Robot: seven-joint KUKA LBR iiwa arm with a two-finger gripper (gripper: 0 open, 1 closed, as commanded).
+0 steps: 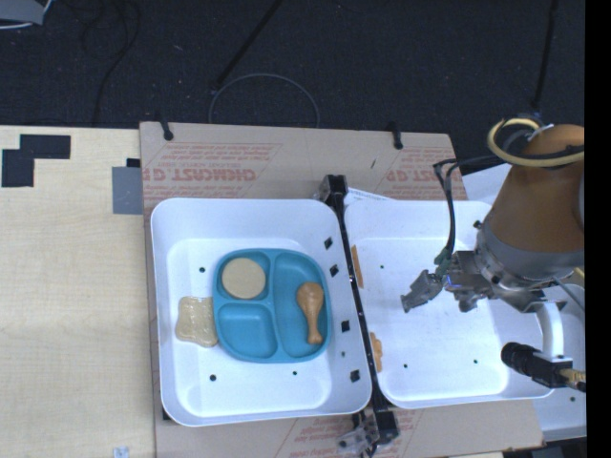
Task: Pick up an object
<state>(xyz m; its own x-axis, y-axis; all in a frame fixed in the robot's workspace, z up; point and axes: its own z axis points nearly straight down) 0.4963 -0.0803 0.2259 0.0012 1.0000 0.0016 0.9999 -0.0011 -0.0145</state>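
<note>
A blue sectioned tray (250,337) lies in the left bin (181,222). A round tan patty (242,278) sits in its upper left section. A tan drumstick (311,310) lies in its right section. A pale slice of bread (197,321) rests on the bin floor against the tray's left edge. My gripper (418,295) hangs over the middle of the right bin (420,389), pointing left, with nothing visible in it. It is well apart from the tray and the food.
Two thin orange pieces lie along the right bin's left wall, one (355,260) near the top and one (375,350) lower down. A black divider (346,284) runs between the bins. The arm's grey and orange body (535,208) covers the right bin's right side.
</note>
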